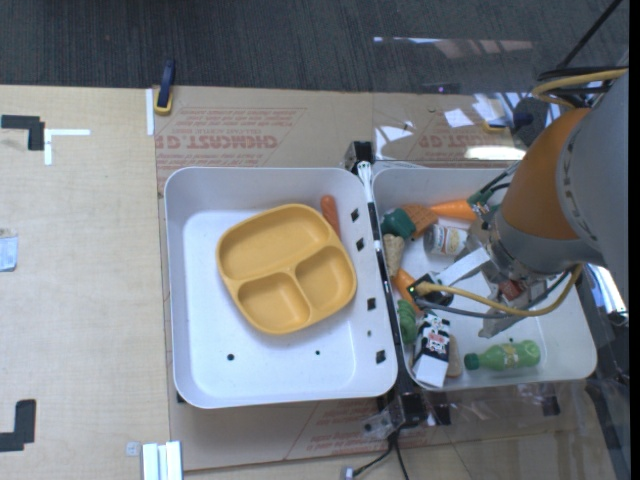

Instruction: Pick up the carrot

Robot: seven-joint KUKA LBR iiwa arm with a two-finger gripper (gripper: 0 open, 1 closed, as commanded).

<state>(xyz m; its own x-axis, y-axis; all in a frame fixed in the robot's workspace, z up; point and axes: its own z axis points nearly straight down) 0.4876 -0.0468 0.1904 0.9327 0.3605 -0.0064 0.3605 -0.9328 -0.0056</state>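
Observation:
The carrot (pixel 443 209) is an orange tapered piece lying across the back of the right bin (pixel 570 366), with a green end towards the left. My gripper (pixel 488 293) hangs over the middle of that bin, below the grey arm and its orange band. It is in front of the carrot and a little to its right, apart from it. The wrist hides the fingertips, and I see nothing held.
Around the gripper in the right bin lie a pale jar (pixel 447 238), a small orange piece (pixel 404 282), a green piece (pixel 407 320), a black-and-white carton (pixel 433 353) and a green bottle (pixel 503 355). In the left bin (pixel 200 368) sit a yellow divided plate (pixel 287 266) and a red-orange sausage (pixel 329 212).

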